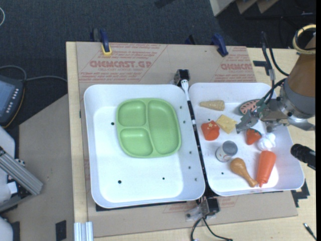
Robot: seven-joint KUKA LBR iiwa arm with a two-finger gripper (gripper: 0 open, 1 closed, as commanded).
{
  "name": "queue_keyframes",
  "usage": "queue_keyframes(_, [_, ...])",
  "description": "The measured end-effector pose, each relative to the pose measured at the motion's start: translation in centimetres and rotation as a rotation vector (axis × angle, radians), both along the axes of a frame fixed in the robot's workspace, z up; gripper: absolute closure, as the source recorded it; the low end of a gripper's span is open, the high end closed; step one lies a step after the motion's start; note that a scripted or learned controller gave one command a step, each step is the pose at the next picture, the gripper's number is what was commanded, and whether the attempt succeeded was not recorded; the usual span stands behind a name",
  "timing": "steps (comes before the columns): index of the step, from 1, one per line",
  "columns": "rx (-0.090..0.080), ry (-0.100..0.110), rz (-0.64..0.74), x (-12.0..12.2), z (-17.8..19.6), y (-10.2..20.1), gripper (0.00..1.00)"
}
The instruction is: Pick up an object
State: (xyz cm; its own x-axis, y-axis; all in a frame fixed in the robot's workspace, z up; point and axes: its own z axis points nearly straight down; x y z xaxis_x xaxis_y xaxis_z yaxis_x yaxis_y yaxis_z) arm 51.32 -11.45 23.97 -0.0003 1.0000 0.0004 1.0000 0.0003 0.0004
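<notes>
I see the worktop (75, 134) carrying two white bins side by side. The left bin (100, 174) holds a green divided plate (149, 127), lying toward its 12 o'clock half. The right bin (220, 182) holds the pickable things. Largest is an orange carrot (265, 167) at about 4 o'clock in the bin, lying roughly upright. Just at its 9 o'clock side is a brown drumstick (242, 170), then a tan cone-shaped piece (212, 105) at 11 o'clock. A yellow wedge (226, 124) touches a red tomato-like piece (210, 130) near the bin's centre. A grey round can (226, 150) sits at 6 o'clock of those.

The arm (301, 84) reaches in from 3 o'clock, wrist angled down over the bin. The hand (249, 123) points toward 9 o'clock, its dark fingers seemingly spread slightly and pinching nothing I can make out. A small red piece (253, 136) lies just beneath it, a white lump (267, 142) beside that.
</notes>
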Motion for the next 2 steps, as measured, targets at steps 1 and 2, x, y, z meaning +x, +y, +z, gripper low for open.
queue_keyframes(1, [0.002,0.006,-0.001,-0.4,-4.3,0.2,0.0])
queue_keyframes(2, [0.002,-0.001,-0.002,0.1,-10.3,-0.1,0.0])
